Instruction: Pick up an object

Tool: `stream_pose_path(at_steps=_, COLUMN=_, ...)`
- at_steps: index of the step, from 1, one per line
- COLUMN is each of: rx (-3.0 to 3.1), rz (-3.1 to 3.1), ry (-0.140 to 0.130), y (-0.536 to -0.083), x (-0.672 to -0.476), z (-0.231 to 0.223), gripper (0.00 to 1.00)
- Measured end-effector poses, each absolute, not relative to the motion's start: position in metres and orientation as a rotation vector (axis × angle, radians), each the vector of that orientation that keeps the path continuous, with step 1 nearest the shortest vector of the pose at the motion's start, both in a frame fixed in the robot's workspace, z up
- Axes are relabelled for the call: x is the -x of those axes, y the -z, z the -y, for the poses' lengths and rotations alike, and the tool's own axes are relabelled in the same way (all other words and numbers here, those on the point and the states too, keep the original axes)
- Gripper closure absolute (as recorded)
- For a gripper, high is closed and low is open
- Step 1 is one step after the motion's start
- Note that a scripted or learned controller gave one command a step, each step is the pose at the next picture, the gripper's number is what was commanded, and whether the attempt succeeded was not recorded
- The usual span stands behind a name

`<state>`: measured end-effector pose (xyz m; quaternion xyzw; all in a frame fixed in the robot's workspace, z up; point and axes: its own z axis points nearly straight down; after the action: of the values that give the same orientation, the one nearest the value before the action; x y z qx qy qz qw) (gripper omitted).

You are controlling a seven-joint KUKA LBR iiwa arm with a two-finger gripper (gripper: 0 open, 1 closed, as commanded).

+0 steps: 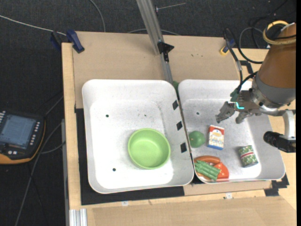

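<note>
Nearest the front edge of the right bin (pixel 263 175) sits a small plate of veg (pixel 211 169), red & green, w/ a green patterned can (pixel 247 156) off to its right. A step further back: a green ball (pixel 196 138) touching the divider side, & just beside it an orange-and-white carton (pixel 216 137) standing roughly upright, long axis running near-to-far. That carton looks like the likeliest pick. Behind it, the gripper (pixel 233 114) hangs above the bin floor, fingers spread apart, nothing between them. So the key relation: carton lies toward the front & a bit to the left of the fingertips, near but apart. Prob needs a short shift forward-left, then a drop. Left bin (pixel 94 98) holds a green bowl (pixel 148 148), well apart from the arm
</note>
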<state>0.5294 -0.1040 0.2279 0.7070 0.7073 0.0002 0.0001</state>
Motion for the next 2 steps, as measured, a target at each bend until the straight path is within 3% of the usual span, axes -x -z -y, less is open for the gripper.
stream_pose_path(at_steps=1, rx=-2.221, rz=-2.222, ry=-0.001, y=-0.228, x=-0.53, z=0.104, gripper=0.0)
stream_pose_path(at_steps=2, rx=-2.221, rz=-2.222, ry=0.0, y=-0.182, x=-0.537, z=0.098, gripper=0.0)
